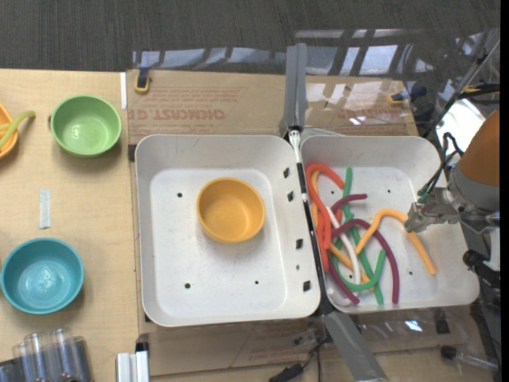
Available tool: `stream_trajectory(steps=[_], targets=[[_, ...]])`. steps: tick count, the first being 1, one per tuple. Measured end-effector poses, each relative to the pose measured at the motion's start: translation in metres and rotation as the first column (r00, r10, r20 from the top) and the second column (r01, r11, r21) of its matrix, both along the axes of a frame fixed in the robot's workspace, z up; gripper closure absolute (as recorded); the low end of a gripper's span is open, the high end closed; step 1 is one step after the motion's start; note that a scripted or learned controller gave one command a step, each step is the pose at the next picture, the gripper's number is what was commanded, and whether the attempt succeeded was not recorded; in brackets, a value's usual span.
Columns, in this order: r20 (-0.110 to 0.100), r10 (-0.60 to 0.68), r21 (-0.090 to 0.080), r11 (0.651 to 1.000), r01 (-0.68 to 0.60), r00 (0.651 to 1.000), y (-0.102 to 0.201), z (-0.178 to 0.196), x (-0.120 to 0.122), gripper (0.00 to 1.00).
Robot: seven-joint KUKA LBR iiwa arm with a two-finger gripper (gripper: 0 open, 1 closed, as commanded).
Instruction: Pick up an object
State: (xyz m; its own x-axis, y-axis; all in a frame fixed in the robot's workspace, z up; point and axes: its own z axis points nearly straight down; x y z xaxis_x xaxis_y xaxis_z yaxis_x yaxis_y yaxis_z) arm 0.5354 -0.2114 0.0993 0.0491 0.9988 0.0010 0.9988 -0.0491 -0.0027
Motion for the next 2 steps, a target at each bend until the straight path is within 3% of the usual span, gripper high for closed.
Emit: stream_trajectory(steps=[1, 2], targets=[[-0.001, 0.002, 0.004, 1.000, -0.002, 1.000, 0.0022, -0.0002, 0.0005, 0.00], [-0.001, 0.003, 0.002, 1.000, -0.003, 1.000, 0.0014, 0.0085, 0.0003, 1.00]])
